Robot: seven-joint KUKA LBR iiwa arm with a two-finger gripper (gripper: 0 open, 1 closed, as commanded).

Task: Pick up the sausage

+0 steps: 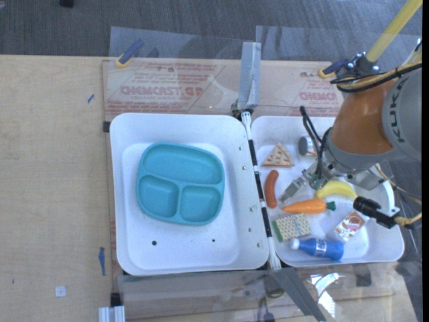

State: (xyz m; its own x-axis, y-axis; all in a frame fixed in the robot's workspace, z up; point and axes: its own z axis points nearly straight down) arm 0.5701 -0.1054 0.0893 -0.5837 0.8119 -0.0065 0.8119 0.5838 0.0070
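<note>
Two-finger gripper hangs over my right white bin, metal fingers apart, clamping nothing | red-orange sausage just beside, near bin's left edge

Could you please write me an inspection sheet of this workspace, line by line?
Surface: wooden bench bearing two shallow white bins, left bin and right bin.
Job's things: sausage lies in the right bin near its left wall, apart from the gripper.
Clutter: teal divided plate in the left bin; pizza slice, carrot, banana, cracker, blue bottle and small carton in the right bin.
Grippers: gripper low over the right bin, between sausage and banana; finger state unclear.
Cables: black cables loop around the arm's wrist.
Surroundings: clear plastic sheets behind the bins; grey floor beyond.
</note>
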